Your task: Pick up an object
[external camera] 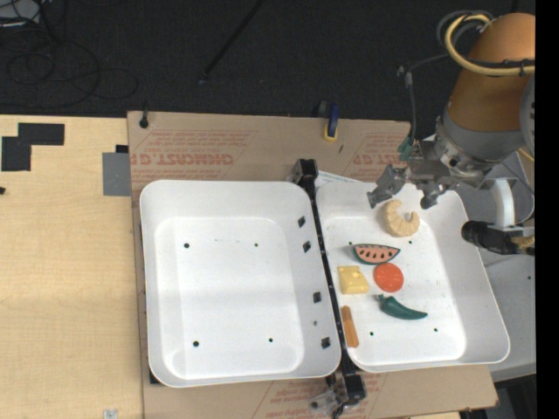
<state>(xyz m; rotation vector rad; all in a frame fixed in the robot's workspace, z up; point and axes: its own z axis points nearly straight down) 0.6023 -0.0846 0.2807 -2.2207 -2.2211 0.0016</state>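
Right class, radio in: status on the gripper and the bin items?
Gripper open above croissant, nothing held. Watermelon slice, tomato close by. Path clear.

The arm [498, 68] is running off the right edge, its upper part cut away there. The fingers [383, 188] are hanging just above the cream pastry [401, 219], too small to tell if they are touching it. The orange stick [349, 326] is lying partly tucked against the divider [319, 269]. Lettering on the cardboard [188, 158] is reading blurred.
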